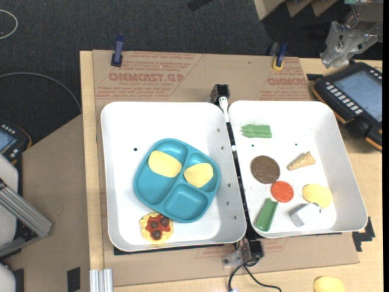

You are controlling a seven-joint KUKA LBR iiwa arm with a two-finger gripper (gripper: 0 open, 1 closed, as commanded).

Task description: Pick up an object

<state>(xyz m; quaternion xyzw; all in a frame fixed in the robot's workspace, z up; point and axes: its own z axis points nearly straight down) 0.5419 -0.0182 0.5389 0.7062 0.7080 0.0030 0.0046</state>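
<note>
The robot's body appears at the top right corner of the camera view, as a pale grey, metallic piece that looks like the gripper [349, 41]. It is blurred and small, so its shape is hard to make out. It hangs beyond the far right corner of the right bin [331, 140], well apart from it and not over its floor. Nothing can be seen held in it. The parts above it run up to the top edge and are cut off there.
</note>
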